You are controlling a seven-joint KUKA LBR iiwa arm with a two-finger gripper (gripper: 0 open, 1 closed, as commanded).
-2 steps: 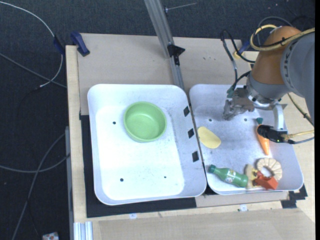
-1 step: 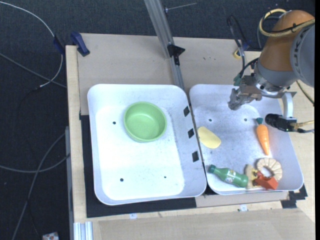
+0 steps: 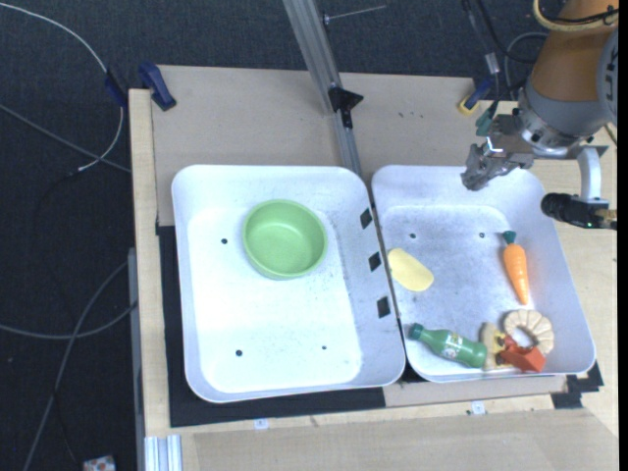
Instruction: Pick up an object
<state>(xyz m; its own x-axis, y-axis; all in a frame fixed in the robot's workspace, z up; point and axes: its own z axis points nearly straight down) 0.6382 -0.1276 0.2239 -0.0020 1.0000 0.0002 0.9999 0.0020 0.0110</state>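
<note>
Over the right bin's (image 3: 564, 263) far rim I see my gripper (image 3: 480, 173); whether its fingers are spread, I cannot tell. Below lie a carrot (image 3: 516, 271), yellow piece (image 3: 409, 270), bottle (image 3: 448, 345). A bowl (image 3: 285, 238) sits in the left bin (image 3: 211, 361).

Right bin (image 3: 446, 238) centre bare; toys (image 3: 515, 337) crowd near corner

A pale wooden bench (image 3: 245, 116) is surrounded by dark carpet (image 3: 59, 214), where thin cables (image 3: 59, 37) are draped toward nine o'clock
</note>
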